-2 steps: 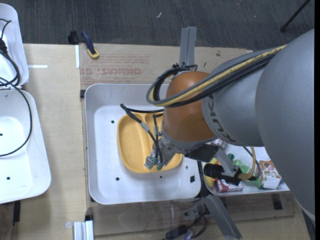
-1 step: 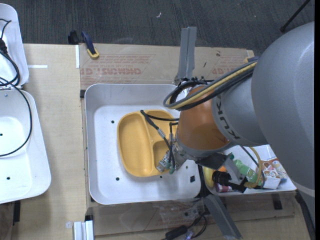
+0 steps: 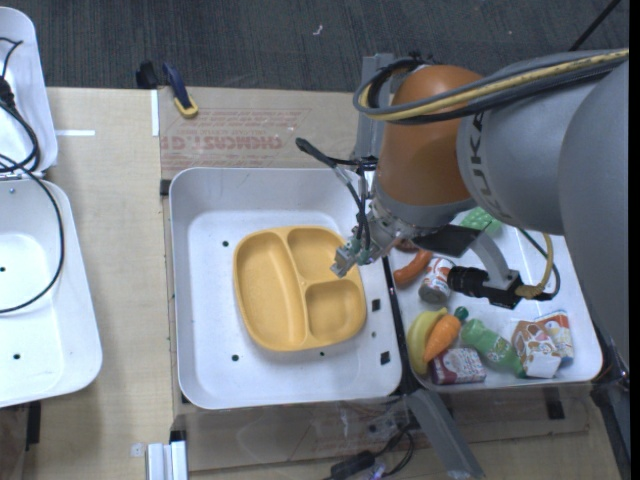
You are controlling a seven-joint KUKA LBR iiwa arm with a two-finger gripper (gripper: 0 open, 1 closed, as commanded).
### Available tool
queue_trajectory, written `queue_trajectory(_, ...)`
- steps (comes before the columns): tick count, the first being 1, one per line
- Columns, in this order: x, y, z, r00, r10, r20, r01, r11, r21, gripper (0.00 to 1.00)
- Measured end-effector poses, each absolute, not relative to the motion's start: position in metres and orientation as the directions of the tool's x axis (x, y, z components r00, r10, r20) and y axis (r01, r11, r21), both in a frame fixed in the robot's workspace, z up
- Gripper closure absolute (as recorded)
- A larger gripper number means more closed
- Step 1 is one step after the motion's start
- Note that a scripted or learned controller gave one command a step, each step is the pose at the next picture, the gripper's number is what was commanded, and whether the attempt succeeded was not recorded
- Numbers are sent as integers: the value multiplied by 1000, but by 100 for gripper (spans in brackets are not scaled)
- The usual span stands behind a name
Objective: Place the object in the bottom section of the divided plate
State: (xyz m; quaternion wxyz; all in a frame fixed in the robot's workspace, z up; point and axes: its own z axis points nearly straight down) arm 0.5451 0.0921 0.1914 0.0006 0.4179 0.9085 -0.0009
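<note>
A yellow divided plate (image 3: 270,293) lies in the middle white bin (image 3: 200,218). It has one long section on the left and two smaller ones on the right, upper and lower. My gripper (image 3: 352,256) hangs over the plate's right rim, about where the upper and lower small sections meet. A small grey-green shape shows at its tip; whether that is an object or part of the gripper is not clear. The orange-banded wrist (image 3: 425,148) hides the space right above it.
The right bin (image 3: 585,313) holds a sausage (image 3: 410,266), a small can (image 3: 435,281), a banana (image 3: 424,336), a carrot (image 3: 444,334), a green item (image 3: 490,344), a carton (image 3: 545,346) and a dark red box (image 3: 460,366). Another white bin (image 3: 60,338) lies at far left.
</note>
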Motion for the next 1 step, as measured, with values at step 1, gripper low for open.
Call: queue_trajectory(1,539,-134,159,-473,881,-1,881,473,-1,100)
